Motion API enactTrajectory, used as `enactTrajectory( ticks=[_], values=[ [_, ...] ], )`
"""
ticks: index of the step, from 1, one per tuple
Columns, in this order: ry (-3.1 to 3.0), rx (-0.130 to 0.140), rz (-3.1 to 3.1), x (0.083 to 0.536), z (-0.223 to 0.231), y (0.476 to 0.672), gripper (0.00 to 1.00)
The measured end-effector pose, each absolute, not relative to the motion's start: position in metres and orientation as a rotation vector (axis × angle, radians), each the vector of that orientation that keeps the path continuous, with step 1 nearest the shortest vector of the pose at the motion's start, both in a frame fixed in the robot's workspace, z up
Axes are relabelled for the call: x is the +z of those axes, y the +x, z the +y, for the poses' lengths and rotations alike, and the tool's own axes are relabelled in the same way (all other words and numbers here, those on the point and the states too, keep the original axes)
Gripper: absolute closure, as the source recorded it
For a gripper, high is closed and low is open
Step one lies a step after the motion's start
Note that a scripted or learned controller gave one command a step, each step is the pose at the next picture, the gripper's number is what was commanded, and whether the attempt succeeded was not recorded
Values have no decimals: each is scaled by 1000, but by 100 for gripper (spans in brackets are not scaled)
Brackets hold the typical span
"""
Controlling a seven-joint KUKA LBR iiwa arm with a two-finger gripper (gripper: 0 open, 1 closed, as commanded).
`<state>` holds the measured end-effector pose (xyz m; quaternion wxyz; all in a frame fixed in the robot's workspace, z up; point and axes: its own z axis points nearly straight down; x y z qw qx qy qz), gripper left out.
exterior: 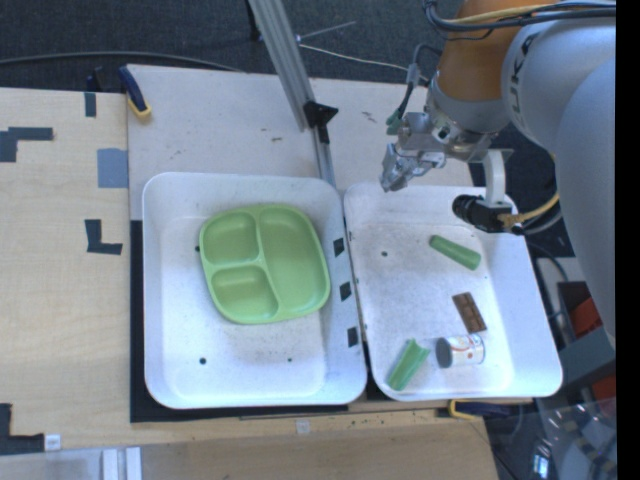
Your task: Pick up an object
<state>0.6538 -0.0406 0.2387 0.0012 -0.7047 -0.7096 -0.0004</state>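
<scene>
My end effector (398, 175) hangs above the far rim of the right bin (520, 268), touching nothing, nothing held; I cannot tell its opening. In that bin lie a green cylinder (455, 251), a brown block (469, 312), a small bottle (459, 351) and a green piece (406, 365). The left bin (160, 268) carries a green divided plate (265, 263).

The arm (560, 58) has smooth, rounded, pale grey shells, with 1 glossy orange band (490, 18) bulging above the wrist. Thin black cables loop over that band, and dark lettering shows partly on the grey shell beside it. Below sits a metallic grey wrist block ending in a small, dull silver gripper (398, 175).
</scene>
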Motion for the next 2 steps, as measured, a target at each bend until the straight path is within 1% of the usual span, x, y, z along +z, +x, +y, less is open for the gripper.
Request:
enactTrajectory(
  ticks=[1, 2],
  values=[
    [-2212, -1, -2228, 239, 15, 662, 100],
    [-2212, -2, -2229, 244, 74, 661, 100]
  ],
)
